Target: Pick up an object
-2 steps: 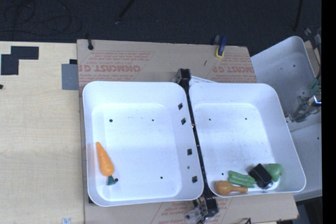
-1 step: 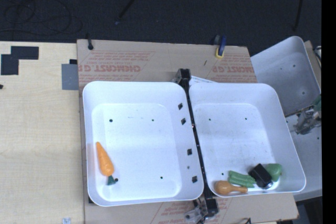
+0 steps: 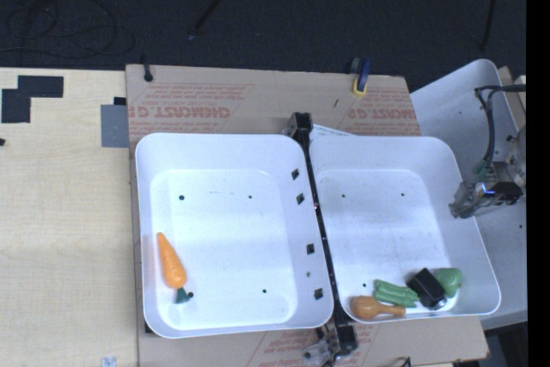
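You have nothing picked up yet: the gripper [image 3: 478,197] sits at the right bin's [image 3: 391,157] outer edge, too blurred to read, while the carrot [image 3: 171,261] lies in the left bin [image 3: 215,152] and the other toys [image 3: 411,293] sit untouched.

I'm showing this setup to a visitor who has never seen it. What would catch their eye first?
Probably the bright orange toy carrot, lying alone near the front left corner of the left bin. Next, the cluster in the front right corner of the right bin: a green pea pod, a tan pear-shaped toy, a black block and a green piece behind it. The gripper sits at the right bin's right rim.
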Controlling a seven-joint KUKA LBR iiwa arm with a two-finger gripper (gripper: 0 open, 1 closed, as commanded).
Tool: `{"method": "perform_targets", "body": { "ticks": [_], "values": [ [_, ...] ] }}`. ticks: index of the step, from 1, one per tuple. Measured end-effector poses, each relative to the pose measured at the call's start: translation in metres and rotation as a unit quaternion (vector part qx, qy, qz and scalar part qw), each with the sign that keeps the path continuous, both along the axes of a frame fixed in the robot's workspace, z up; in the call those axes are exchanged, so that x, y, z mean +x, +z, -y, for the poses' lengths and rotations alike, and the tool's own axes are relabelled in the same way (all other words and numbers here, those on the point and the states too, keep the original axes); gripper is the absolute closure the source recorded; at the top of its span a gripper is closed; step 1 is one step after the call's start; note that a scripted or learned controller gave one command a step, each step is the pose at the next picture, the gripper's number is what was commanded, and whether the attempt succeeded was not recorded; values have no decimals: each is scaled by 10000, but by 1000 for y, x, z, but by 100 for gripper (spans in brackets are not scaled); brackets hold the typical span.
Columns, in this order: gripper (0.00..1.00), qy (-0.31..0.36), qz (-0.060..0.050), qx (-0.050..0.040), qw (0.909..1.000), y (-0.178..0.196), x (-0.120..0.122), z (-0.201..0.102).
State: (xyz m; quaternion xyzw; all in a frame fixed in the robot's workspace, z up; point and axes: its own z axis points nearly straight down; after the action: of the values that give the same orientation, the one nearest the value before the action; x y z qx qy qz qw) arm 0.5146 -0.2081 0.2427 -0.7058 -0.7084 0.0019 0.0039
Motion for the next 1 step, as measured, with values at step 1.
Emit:
{"method": "perform_targets", "body": {
  "ticks": [1],
  "values": [
    [100, -32, 42, -18, 10000, 39, -12, 6]
  ]
}}
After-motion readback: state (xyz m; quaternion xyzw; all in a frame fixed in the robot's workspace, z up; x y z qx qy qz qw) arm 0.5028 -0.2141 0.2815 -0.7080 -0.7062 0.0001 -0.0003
